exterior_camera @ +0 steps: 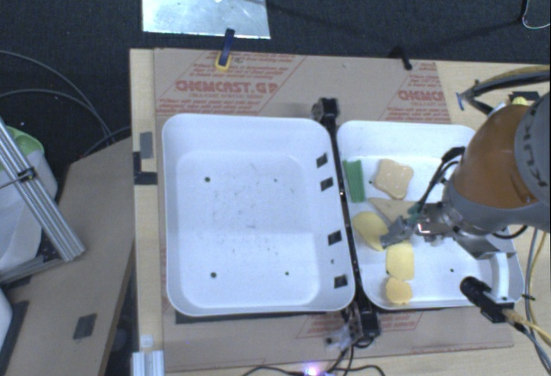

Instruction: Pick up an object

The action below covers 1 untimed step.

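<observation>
The right bin (430, 138) holds several objects. A green block (353, 179) lies along its left wall, with a tan, bread-like piece (393, 177) beside it. A pale yellow lump (369, 229) sits lower down, and two more yellow pieces (399, 261) (398, 290) lie near the front wall. My gripper (399, 231) reaches in from the right and hangs low over the bin, just right of the yellow lump and above the yellow piece in the middle. Nothing shows between its fingers.
The left bin (250, 129) stands beside the right one, divided from it by a black clamped rim (338, 211). Both rest on a cardboard sheet (258, 82). The arm's orange band (504, 163) covers the right bin's right side.
</observation>
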Available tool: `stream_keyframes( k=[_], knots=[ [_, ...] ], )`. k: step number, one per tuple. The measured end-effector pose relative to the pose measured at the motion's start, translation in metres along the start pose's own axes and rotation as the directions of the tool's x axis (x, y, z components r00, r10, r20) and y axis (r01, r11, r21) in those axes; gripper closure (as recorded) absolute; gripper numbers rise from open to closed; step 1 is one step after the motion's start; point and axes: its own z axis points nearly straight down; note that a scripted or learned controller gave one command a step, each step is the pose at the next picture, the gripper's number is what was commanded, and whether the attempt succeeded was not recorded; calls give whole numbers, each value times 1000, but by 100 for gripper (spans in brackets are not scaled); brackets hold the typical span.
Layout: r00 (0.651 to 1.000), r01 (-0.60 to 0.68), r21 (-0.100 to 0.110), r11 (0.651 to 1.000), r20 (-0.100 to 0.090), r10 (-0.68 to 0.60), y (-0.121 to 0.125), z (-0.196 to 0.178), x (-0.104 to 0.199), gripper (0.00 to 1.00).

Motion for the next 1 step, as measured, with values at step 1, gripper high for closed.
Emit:
stream_keyframes(
  k=[1],
  knots=[
    [1000,18,-10,1000,-6,-18,2,-55,91,0]
  ],
)
